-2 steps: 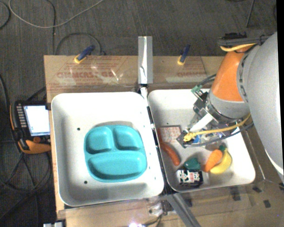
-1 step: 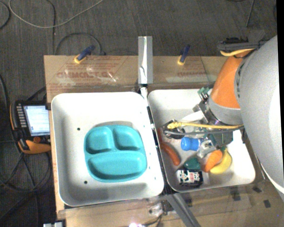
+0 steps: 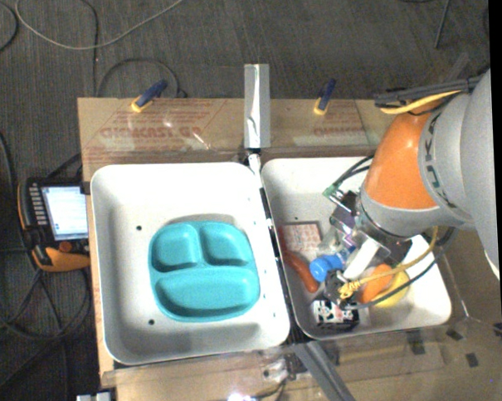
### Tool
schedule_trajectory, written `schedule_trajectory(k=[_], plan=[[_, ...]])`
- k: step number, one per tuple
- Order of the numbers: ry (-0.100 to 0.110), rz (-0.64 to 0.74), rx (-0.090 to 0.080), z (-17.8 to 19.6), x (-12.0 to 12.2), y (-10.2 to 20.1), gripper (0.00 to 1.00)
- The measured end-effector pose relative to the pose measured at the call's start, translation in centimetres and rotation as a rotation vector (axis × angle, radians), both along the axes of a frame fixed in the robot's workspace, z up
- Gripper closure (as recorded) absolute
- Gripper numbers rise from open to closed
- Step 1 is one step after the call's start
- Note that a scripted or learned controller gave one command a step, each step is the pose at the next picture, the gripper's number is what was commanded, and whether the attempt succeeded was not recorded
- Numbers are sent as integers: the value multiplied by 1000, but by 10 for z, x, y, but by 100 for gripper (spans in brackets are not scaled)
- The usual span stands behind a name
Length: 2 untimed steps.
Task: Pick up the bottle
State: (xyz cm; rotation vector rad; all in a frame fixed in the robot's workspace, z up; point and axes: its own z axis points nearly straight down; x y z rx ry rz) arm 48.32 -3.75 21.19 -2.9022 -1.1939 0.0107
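The arm [image 3: 432, 167] reaches in from the right, its grey bulk and orange band hanging over the right bin [image 3: 430, 312]; the gripper [image 3: 337, 308] is down low at the near edge of that bin, dark fingers pointing toward the front wall; whether those fingers are spread or pressed together I cannot tell, they are a small dark cluster from up here, and nothing can be made out between them; just up from the gripper sits a blue-capped shape, the bottle [image 3: 323, 267] as best I can judge, lying in the middle of the right bin, close beside the wrist; an orange carrot-like piece [image 3: 300, 272] lies slanted just to its left, near the wall between the bins; a reddish printed card [image 3: 301, 235] lies flat behind both; a yellow and orange object [image 3: 383, 288] rests to the right of the gripper, partly under the wrist cables; over in the left bin [image 3: 118, 210] a teal divided tray [image 3: 206, 269] lies flat, three compartments facing up; beyond the bench at far left, a handheld pendant with a lit screen [image 3: 56, 214] sits on the floor.
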Motion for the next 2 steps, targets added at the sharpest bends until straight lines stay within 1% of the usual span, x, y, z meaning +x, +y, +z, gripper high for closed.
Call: schedule_trajectory(k=[1,2], plan=[[-5,-436,-7,52,1,15,100],[-2,-11,-3,69,11,18,100]])
